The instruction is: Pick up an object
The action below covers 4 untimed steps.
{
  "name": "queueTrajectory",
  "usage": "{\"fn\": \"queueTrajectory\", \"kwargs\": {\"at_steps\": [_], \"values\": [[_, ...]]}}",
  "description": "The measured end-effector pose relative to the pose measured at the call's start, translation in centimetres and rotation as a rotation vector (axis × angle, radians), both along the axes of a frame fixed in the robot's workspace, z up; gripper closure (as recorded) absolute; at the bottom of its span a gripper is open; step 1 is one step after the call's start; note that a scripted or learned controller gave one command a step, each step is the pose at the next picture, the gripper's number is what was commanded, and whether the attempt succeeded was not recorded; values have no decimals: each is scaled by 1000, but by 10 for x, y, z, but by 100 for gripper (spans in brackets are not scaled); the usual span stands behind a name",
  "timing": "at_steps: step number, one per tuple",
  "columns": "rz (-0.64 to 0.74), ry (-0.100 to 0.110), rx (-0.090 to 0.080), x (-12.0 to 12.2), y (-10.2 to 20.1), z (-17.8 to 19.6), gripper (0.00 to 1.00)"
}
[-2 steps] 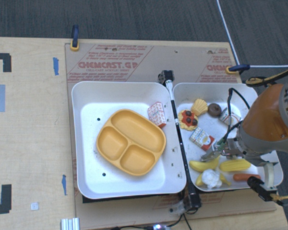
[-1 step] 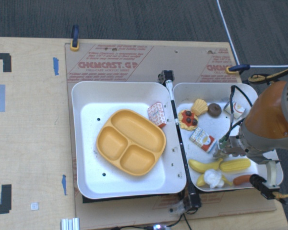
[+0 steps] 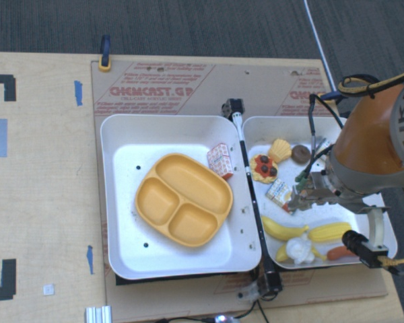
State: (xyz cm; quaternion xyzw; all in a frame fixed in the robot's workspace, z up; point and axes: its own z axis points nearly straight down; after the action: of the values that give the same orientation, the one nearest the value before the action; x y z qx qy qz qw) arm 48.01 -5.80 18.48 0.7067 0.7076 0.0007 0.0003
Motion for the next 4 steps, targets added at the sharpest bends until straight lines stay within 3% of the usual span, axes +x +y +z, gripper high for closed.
{"fn": "queueTrajectory", "kwargs": {"at_steps": [1,2,3,4], "values": [[1,0,0,0,0,0,0],[-1,-3,-2,31,-44,-99,0],[-2,-4,-2,1,-38,-99,0],[-2,-8,-3,2,-38,-88,100]]}}
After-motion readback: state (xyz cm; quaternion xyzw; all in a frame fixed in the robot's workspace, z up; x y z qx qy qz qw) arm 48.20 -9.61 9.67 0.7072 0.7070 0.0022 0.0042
